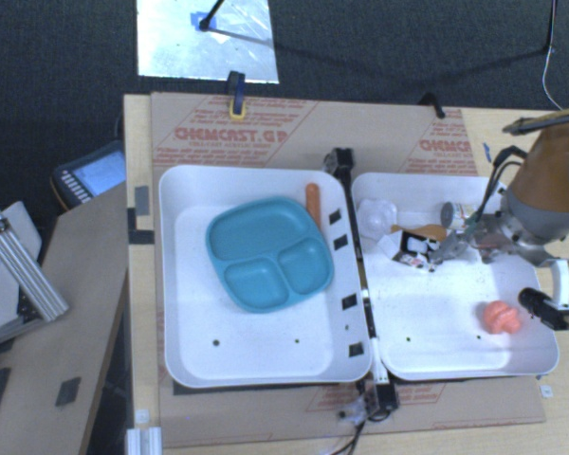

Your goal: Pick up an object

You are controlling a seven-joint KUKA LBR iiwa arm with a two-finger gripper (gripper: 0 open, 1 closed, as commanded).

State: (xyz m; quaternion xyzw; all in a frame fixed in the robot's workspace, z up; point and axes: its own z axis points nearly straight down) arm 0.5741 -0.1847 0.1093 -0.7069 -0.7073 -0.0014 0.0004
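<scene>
Grey-armed, the gripper hangs low in the right bin, just beside a small black-and-white box; whether it grips anything cannot be told.

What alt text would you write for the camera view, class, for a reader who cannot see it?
A grey robot arm's gripper reaches into the right white bin over small clutter, with a pink object nearby. The left bin holds a blue divided plate.
</scene>
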